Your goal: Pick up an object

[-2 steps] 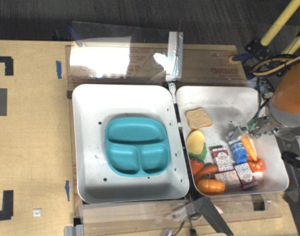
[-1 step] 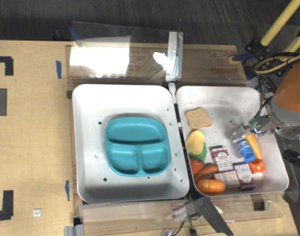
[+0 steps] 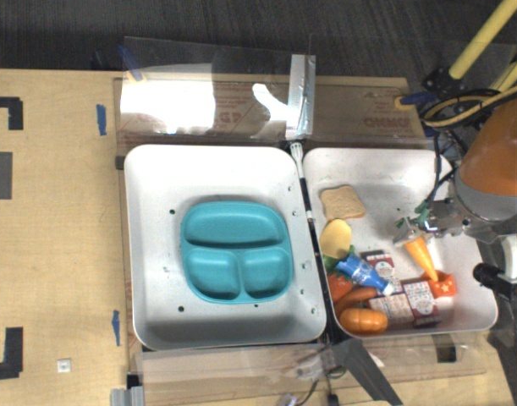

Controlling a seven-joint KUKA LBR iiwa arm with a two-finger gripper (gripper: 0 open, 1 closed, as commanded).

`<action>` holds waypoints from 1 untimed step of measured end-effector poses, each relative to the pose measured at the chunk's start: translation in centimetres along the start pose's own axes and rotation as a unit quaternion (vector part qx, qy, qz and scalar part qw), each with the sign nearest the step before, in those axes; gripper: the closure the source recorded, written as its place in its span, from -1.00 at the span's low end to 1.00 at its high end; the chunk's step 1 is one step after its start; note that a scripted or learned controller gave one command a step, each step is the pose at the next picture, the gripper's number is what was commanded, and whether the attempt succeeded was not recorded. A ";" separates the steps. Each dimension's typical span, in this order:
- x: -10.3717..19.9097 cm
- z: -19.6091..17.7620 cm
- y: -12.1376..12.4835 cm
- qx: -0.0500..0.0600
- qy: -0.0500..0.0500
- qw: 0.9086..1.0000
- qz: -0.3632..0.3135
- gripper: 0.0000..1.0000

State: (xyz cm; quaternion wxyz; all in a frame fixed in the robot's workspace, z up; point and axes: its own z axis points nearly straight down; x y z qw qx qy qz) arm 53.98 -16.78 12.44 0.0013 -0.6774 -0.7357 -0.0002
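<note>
faint reddish print on the cardboard (image 3: 241,100) behind the bins and on the packets (image 3: 415,299) is illegible.

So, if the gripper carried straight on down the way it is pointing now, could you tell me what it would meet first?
Most likely the orange carrot-shaped toy, which lies just below and left of the gripper in the right bin. Depth is hard to judge from this slanted view, so it could instead land on bare bin floor beside it.

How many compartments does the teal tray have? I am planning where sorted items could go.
3. The teal tray in the left bin has one long compartment across its far side and two smaller ones side by side along its near side, left and right.
</note>
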 end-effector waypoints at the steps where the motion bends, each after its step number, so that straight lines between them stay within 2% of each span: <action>1: 6.3 -13.1 7.0 -0.006 -0.001 1.000 0.008 1.00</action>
